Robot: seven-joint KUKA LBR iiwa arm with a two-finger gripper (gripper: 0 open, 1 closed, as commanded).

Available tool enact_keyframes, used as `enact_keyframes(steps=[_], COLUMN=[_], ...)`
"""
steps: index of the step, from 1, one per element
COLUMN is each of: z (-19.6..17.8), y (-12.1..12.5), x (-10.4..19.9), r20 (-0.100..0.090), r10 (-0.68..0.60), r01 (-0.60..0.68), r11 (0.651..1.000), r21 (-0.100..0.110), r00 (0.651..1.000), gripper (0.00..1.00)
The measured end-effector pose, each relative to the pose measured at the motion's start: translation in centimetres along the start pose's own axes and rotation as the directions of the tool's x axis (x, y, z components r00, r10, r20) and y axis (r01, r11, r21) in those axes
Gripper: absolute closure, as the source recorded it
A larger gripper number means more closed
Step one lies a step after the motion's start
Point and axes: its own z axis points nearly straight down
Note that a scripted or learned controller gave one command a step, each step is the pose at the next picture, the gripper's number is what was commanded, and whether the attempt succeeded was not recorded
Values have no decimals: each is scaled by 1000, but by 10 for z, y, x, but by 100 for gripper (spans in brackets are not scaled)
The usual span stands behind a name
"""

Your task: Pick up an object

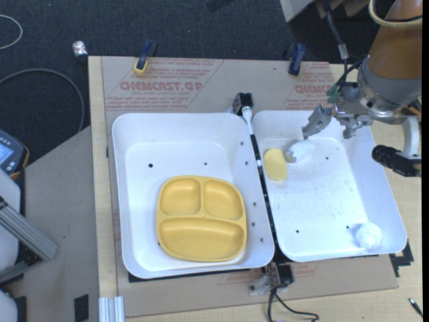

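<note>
A small yellow rounded object (275,164) lies in the right bin (335,247), against its left wall. Touching its upper right is a small whitish-grey piece (298,152). A white crumpled ball (367,235) sits in that bin's near right corner. A yellow divided plate (201,218) rests in the left bin (134,180). My gripper (332,127) hangs over the far part of the right bin, up and to the right of the yellow object. Its fingers (314,123) stand apart with nothing between them.
A ridge (258,173) where the two bin rims meet runs between the bins, with a black clip (242,101) at its far end. Clamps (142,59) hold the cardboard sheet at the back. A black part (392,158) juts over the right bin's right rim.
</note>
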Motion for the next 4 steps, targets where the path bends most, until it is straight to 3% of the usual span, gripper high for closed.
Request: enact_keyframes(steps=[1, 2, 3, 4], z=[76, 71, 176, 66], y=[5, 10, -15, -70], x=[29, 48, 2, 54], r20=[-2, 0, -1, -1], r10=[-2, -3, 7, -4], r01=[2, 3, -7, 4], r11=[1000, 1000, 1000, 1000], r21=[7, -2, 7, -5], r00=[1000, 1000, 1000, 1000], gripper=[0, 0, 0, 0])
